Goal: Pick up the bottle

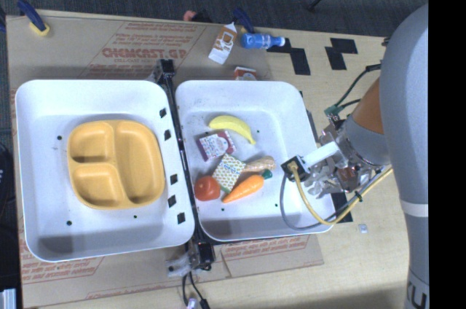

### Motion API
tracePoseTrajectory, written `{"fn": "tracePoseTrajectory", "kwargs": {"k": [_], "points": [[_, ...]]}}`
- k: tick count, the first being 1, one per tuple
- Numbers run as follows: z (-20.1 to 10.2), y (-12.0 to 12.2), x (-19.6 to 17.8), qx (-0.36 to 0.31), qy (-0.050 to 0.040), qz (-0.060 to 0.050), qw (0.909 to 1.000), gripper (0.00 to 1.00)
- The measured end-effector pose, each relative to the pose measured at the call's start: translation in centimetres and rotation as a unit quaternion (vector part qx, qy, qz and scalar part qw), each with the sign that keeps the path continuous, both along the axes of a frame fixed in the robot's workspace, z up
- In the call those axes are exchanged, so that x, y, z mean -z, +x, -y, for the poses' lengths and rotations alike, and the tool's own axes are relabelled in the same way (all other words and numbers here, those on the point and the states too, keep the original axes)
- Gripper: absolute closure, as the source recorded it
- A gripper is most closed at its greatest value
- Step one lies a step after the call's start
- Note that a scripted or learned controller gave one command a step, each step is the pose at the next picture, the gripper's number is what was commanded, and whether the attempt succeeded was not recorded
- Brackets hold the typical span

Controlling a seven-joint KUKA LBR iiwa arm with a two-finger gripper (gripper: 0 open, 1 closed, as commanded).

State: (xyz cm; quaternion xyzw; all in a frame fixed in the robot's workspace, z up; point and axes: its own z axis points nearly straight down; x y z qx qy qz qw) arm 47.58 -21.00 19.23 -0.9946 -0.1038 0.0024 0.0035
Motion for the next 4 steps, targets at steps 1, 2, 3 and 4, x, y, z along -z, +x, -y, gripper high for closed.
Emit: {"fn": "tracePoseTrajectory", "kwargs": {"k": [1,2,3,4], "points": [[-4.3,0.0,1.8,-0.007,-0.0002,0.0,1.0,1.0],[-3.8,0.0,0.0,-0.004,-0.001,0.001,1.0,1.0],[-1.5,0.0,-1.5,0.001,-0.001,0.001,1.0,1.0],[-4.3,0.0,0.9,-0.003,-0.0006,0.0,1.0,1.0]]}}
